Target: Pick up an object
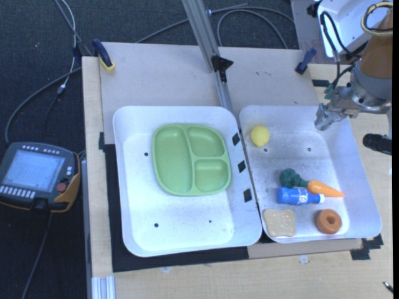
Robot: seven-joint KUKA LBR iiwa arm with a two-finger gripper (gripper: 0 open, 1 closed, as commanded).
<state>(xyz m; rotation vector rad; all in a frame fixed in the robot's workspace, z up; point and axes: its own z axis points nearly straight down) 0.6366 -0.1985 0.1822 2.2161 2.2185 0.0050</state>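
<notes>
Bright, even overhead light, soft shadows (slightly blurry overall), with glare at upper right.

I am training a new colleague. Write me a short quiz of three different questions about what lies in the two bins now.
1. True or false: the green divided plate lies in the left bin.
2. Which object lies nearest the far edge of the right bin?
A. the donut
B. the yellow ball
C. the slice of bread
3. Fill in: the blue bottle lies between the broccoli and the ____.

Key:
1. True.
2. B.
3. Slice of bread. The carrot lies beside the bottle's cap end, and the gripper hovers over the bin's far right corner.
</notes>
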